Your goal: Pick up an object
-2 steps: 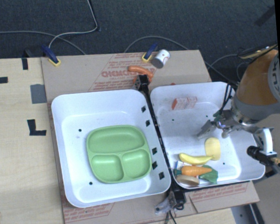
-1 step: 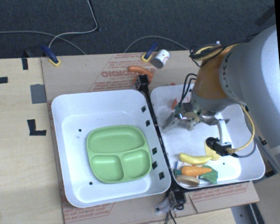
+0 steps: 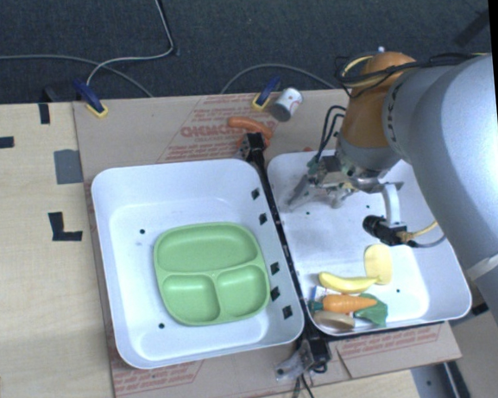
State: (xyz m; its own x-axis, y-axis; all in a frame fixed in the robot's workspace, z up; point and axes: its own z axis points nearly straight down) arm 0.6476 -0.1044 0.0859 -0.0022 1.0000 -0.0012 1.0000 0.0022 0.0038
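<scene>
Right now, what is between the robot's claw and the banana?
Just bare white bin floor. In the camera view, the gripper hangs over the top of the right bin, and the banana lies near the bottom, beside a carrot.

A single fixed camera sits above the bench (image 3: 29, 256) and looks down on it at a slant, from far enough off to take in both white bins whole. The left bin (image 3: 123, 248) lies near the middle of the frame, the right bin (image 3: 431, 295) just beside it toward the right. The top of the frame reaches past the bench's far edge to dark carpet (image 3: 302, 16); the bottom cuts the bench's near edge. The grey arm (image 3: 453, 158) enters from the right, looming large because it rises close to the lens.
</scene>
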